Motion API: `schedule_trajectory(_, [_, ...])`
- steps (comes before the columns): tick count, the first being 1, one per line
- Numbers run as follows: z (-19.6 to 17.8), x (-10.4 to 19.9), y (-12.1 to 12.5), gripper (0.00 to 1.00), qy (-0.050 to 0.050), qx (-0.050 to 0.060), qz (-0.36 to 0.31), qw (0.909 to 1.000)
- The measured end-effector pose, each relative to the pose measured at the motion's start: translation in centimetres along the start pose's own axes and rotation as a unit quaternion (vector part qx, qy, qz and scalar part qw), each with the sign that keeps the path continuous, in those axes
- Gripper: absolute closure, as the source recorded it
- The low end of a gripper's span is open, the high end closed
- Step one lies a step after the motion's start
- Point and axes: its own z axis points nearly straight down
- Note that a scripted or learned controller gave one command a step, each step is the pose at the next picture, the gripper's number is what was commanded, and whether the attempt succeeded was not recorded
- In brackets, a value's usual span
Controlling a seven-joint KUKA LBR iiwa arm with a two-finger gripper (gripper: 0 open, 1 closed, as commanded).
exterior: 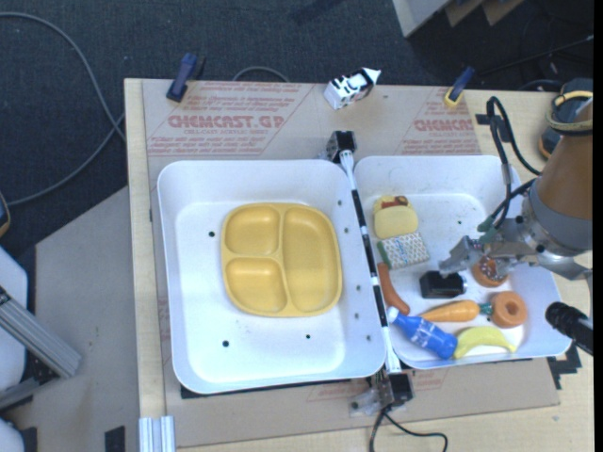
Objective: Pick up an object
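Bench: plywood-coloured board on dark carpet is bearing two shallow white bins side by side; blue clips at its far edge.
Left bin: shallow white plastic bin is holding a yellow three-compartment plastic plate, nothing else.
Right bin: shallow white plastic bin is carrying the clutter, namely a yellow toy sandwich at the far side, a speckled green-white sponge block, a red toy chilli along the divider, a small black block, an orange toy carrot, an orange toy doughnut, a blue plastic bottle, and a yellow toy banana near the front.
Gripper: two-finger gripper is hanging over the right bin's middle, just right of the black block and beside a brown disc.
Jaws: cannot tell; metalwork is hiding the tips, nothing visibly held.
Step in hand: descending to grasp, judged.
Doing it well: centring over one isolated piece, likely the black block, aligning fingers across its short side, avoiding the crowded carrot and doughnut.
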Motion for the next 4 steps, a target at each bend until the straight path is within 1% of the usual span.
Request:
schedule_trajectory(1, [10.6, -1.8, 0.6, 0.00, 0.000, 0.000, 0.001, 1.0000])
schedule_trajectory(2, [12.8, -1.8, 3.9, 0.00, -0.001, -0.001, 0.000, 1.0000])
schedule_trajectory(3, [11.9, -1.7, 3.9, 1.00, -0.001, -0.002, 0.000, 1.0000])
schedule_trajectory(4, [2.8, 7.7, 4.7, 1.00, 0.000, -0.001, -0.001, 1.0000])
